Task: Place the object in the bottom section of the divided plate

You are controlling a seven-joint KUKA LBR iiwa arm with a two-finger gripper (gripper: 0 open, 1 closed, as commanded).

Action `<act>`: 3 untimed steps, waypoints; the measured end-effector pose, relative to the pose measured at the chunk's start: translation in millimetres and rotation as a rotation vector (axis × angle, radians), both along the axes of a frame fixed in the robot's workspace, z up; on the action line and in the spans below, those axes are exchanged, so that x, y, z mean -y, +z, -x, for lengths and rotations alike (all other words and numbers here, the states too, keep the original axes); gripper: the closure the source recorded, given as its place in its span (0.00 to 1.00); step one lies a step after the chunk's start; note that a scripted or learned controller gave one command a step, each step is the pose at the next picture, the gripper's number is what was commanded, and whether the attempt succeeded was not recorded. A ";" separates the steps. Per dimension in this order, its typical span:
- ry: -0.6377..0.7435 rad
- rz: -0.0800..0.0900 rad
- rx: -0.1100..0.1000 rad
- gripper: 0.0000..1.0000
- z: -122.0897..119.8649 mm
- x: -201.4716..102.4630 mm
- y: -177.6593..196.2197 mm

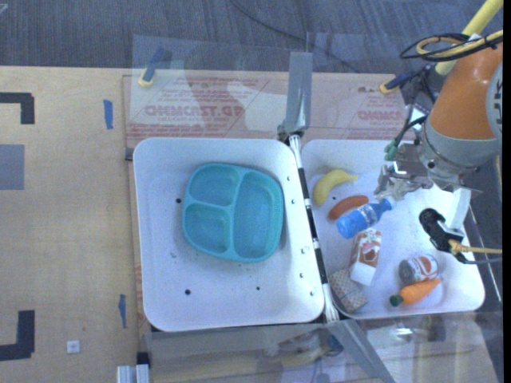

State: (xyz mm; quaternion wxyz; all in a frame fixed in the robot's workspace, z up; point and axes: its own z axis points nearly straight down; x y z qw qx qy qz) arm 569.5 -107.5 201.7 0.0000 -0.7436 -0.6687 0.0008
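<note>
The teal divided plate (234, 212) sits in the left bin (160, 294); the right bin (471, 290) holds a banana (331, 183), sausage (348, 206), blue bottle (361, 216) and carrot (417, 292); the tool (397, 183) hovers over the bottle's cap; its grip cannot be told.

This is a robot lab, not a home. A big grey and orange robot arm (467, 110) reaches over a wooden bench (64, 238) with blue tape marks (108, 114) stuck on it. Two white bins (160, 294) sit side by side, fixed in place. One has a blue plate (234, 212), the other has toy food like a banana (331, 183) and a carrot (417, 292). Loose cables (447, 46) hang near the arm, and the floor is grey carpet (239, 6).
</note>
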 end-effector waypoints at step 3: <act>-0.517 0.000 0.000 1.00 -59.7 -201.3 -17.1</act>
